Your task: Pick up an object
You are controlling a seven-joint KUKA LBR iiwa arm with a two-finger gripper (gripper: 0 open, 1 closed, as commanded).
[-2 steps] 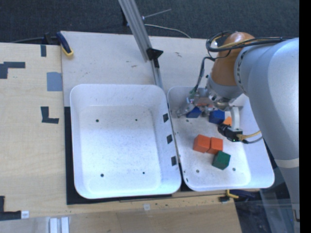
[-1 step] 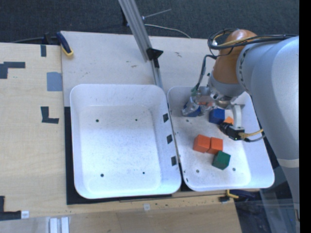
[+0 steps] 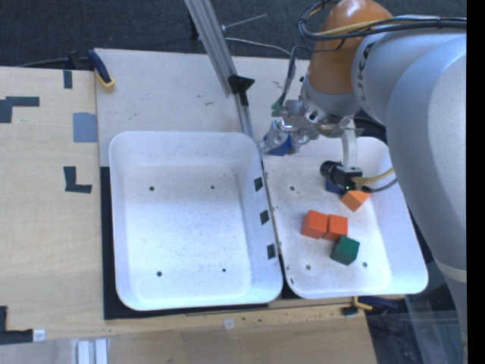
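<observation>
No text, label, brand, number or sign can be read anywhere in the camera view; the dark tape pieces (image 3: 74, 179) on the bench (image 3: 45, 241) form plain shapes, not letters; the small black marks (image 3: 264, 217) between the bins carry nothing legible.

The grey arm (image 3: 424, 120) reaches in from the right, orange-banded wrist (image 3: 345, 40) bent downward.
</observation>
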